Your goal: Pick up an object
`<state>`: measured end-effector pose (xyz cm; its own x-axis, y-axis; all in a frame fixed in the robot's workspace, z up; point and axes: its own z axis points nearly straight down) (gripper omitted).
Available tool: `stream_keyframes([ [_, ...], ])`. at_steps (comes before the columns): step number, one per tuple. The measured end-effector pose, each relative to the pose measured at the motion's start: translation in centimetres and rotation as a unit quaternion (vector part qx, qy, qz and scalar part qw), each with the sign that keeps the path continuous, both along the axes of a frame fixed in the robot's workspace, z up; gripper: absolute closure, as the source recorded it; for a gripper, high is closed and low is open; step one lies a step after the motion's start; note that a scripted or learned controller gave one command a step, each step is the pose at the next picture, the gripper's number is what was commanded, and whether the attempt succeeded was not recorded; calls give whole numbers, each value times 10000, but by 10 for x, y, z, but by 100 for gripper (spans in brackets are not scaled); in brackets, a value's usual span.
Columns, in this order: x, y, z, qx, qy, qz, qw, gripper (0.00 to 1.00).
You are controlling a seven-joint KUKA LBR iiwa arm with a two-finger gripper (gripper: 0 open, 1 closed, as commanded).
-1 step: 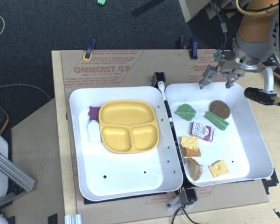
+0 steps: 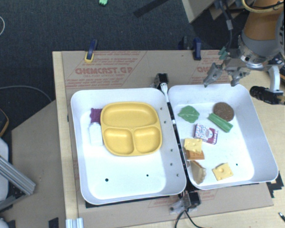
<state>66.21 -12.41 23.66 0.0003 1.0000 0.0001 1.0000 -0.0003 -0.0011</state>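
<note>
The hand (image 2: 226, 74) hangs spread open and holding nothing above the far rim of the right white bin (image 2: 259, 130). Nearest below it lies the round brown disc (image 2: 223, 110), touching a green stick (image 2: 220, 122). The left white bin (image 2: 83, 150) holds a yellow 3-compartment plastic tray (image 2: 131, 128). Beside the disc lie a green leaf (image 2: 188, 114), a maroon packet (image 2: 205, 133) and 2 yellow cheese blocks (image 2: 222, 171).
</note>
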Motion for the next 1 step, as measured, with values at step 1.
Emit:
stream_keyframes([
  [1,-2,7,-62,7,33,10,10000,0],
])
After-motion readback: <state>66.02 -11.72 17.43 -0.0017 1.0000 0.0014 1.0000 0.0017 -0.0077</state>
